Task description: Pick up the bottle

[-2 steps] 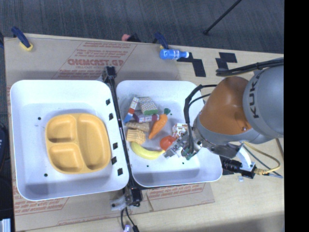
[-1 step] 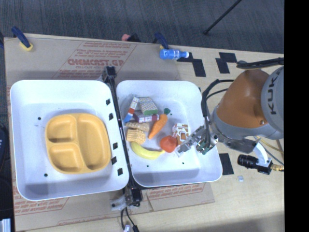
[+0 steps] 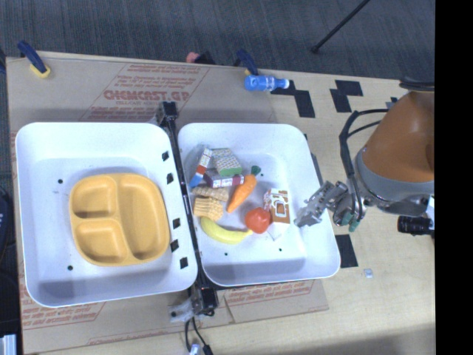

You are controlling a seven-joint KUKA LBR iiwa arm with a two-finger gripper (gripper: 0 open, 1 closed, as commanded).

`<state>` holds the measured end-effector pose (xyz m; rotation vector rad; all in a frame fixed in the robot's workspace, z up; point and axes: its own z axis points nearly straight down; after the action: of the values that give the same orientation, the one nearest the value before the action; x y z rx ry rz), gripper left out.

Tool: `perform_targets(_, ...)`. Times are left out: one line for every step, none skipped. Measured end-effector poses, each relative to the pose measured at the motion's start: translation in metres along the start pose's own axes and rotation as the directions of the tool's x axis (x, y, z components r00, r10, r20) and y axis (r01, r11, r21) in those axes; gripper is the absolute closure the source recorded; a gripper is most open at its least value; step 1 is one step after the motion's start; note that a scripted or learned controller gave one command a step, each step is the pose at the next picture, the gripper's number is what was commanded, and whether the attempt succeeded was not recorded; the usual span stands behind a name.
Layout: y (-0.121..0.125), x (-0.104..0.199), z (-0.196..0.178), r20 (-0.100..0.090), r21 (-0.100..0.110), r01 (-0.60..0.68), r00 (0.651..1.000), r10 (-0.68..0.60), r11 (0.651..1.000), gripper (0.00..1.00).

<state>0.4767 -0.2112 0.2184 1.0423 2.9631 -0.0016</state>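
While gripper (image 3: 314, 211) hangs at right bin (image 3: 310, 254) rim, grip state unclear: one carrot (image 3: 241, 192), one banana (image 3: 222, 232), one tomato (image 3: 258, 220)

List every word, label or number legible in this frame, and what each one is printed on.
"CHEMCAST GP": red print on the brown board behind the left bin.
Smaller red lines around it and along the board's front edge: too blurred to read.
Printing on the small cartons in the right bin: too small to read.

Grey arm (image 3: 384, 180) — orange band, black cable (image 3: 346, 143).
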Motion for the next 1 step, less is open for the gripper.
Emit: perform_targets(0.0582, 0.047, 0.0132, -0.003, 0.001, 0.043, 0.999, -0.043, 0.999, 1.0)
